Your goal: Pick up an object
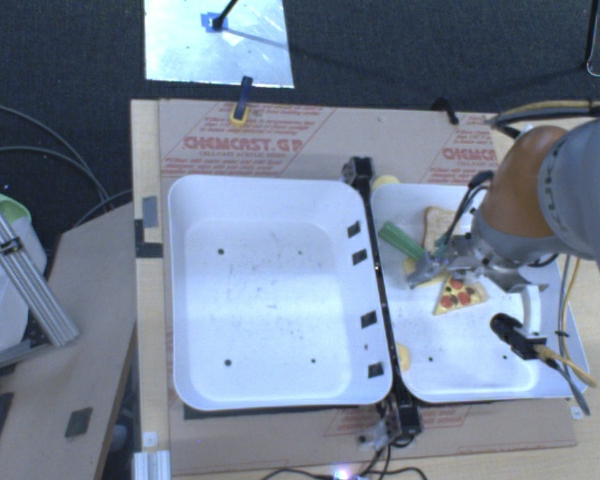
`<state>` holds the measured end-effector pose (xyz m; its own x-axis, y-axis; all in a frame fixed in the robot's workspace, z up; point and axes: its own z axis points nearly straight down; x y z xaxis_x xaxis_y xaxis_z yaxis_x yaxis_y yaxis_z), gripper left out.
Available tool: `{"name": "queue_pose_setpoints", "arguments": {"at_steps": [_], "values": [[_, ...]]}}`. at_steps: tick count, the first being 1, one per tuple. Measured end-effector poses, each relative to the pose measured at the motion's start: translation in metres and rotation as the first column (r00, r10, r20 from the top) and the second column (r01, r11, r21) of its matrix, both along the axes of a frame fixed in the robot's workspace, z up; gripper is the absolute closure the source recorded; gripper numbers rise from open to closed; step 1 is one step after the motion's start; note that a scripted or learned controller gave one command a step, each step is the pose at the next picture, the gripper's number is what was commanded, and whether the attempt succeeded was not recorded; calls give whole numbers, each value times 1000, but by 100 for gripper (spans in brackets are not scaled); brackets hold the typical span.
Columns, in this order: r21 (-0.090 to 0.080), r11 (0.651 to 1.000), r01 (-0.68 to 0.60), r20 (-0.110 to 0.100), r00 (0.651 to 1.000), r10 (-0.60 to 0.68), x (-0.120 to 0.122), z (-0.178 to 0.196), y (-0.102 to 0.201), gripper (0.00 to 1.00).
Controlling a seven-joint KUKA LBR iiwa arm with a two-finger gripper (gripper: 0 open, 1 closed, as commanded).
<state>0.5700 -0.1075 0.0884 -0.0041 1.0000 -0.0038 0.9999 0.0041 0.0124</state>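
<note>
Presently, operator, you will find the claw (427,271) low in the right bin (480,373), just at 9 o'clock of the pizza slice (460,293) and at 5 o'clock of the green piece (401,238). Whether it is spread or pressed together you cannot tell, and no object is visibly between its tips. The arm's wrist (515,208) hides part of the toast slice (438,226). A yellow item (385,182) at the bin's 11 o'clock corner is partly hidden by the rim. The left bin (270,288) lies at 9 o'clock.
</note>
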Motion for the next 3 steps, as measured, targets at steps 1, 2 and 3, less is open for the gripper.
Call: {"name": "queue_pose_setpoints", "arguments": {"at_steps": [1, 2, 3], "values": [[-5, 1000, 1, 8, 1000, -1, 0, 13, -2, 100], [-6, 1000, 5, 19, 1000, -5, -59, 4, 18, 100], [-5, 1000, 3, 21, 1000, -3, -57, 15, 17, 100]]}}
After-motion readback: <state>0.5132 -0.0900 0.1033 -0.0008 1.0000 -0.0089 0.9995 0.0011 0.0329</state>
